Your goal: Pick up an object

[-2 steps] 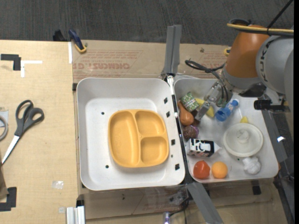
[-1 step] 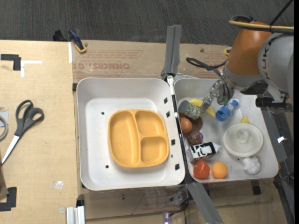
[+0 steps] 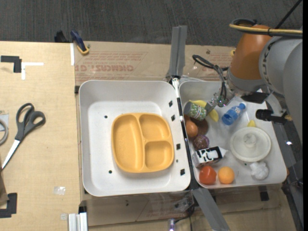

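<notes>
Bench (image 3: pixel 38 177) of pale wood carries two shallow white plastic bins set side by side, their rims touching at the middle. The left bin (image 3: pixel 91 143) has rounded corners and smooth walls; in it lies a yellow plate (image 3: pixel 143 142) with three compartments, one long and two small, glossy and rounded at the edges.

The right bin (image 3: pixel 276 177) holds a cluster of small things. Against its left wall sit a green-and-white patterned can (image 3: pixel 197 110), a brown egg-shaped ball (image 3: pixel 191 128) and a dark reddish ball (image 3: pixel 201 141). Below these lies a black-and-white box (image 3: pixel 210 154), then a red tomato (image 3: pixel 207 175) and an orange ball (image 3: pixel 226 175) just beside each other. A blue bottle (image 3: pixel 233 114) lies tilted near the bin's back. A round white lid (image 3: pixel 250 143) with a raised centre knob rests toward the right, with a crumpled white lump (image 3: pixel 259 170) below it.

The arm (image 3: pixel 269 57), grey with an orange band, reaches in from the right. The gripper (image 3: pixel 220 100) hangs over the back of the right bin, between the can and the blue bottle. Whether it is open, and whether it has hold of anything, cannot be told from this view.

Scissors (image 3: pixel 24 124) with black handles lie on the bench well left of the bins.
</notes>
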Tool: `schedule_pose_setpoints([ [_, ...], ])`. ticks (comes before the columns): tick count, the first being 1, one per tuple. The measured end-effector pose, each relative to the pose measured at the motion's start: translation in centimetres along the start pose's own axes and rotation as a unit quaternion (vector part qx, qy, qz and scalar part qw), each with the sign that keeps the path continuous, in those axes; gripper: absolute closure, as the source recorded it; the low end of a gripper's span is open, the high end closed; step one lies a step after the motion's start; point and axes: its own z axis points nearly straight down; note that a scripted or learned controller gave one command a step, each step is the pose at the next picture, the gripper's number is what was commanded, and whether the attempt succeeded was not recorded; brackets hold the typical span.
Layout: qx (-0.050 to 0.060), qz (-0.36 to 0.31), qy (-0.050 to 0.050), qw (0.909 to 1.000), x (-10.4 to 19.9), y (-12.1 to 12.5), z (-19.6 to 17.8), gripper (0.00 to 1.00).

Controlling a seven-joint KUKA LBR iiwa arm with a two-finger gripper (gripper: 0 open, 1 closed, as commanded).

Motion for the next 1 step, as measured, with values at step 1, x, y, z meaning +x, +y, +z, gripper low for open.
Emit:
schedule_pose_setpoints([
  [1, 0.000, 0.022, 0.008, 0.9997, 5.98, 2.37, -11.13, 1.00],
])
